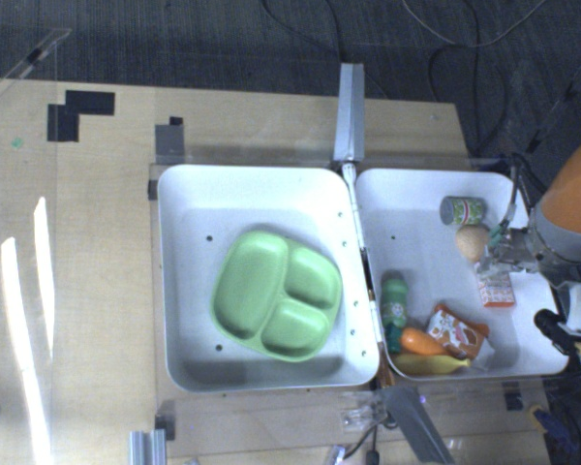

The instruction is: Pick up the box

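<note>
The hand hangs right of the box, seemingly above a small packet; its grip I cannot tell.

A pale wooden bench stands on dark carpet strewn with cables.
</note>
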`<state>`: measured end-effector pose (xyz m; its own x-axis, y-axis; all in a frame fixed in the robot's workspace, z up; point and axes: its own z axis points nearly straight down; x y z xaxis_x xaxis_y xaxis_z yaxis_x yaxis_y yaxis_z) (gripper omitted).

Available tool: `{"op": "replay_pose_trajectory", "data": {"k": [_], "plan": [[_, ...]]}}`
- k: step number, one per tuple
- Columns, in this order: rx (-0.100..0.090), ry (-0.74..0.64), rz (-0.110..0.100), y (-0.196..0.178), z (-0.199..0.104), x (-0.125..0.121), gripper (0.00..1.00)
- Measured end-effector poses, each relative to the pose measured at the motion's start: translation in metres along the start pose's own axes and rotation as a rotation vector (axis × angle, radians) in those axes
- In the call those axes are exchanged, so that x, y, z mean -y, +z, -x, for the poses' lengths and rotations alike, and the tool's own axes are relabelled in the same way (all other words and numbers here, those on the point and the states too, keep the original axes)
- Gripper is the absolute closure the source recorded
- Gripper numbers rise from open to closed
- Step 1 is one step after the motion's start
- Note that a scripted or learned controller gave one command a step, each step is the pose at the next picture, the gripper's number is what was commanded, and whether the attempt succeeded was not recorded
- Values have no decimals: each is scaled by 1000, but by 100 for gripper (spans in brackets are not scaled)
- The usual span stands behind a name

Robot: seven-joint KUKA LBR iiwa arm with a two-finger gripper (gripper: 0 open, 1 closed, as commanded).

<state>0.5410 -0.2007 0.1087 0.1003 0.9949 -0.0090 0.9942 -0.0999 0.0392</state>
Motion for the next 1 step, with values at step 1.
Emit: {"op": "replay_pose_trajectory", "data": {"k": [1], "plan": [[0,1,0,0,0,0,0]]}}
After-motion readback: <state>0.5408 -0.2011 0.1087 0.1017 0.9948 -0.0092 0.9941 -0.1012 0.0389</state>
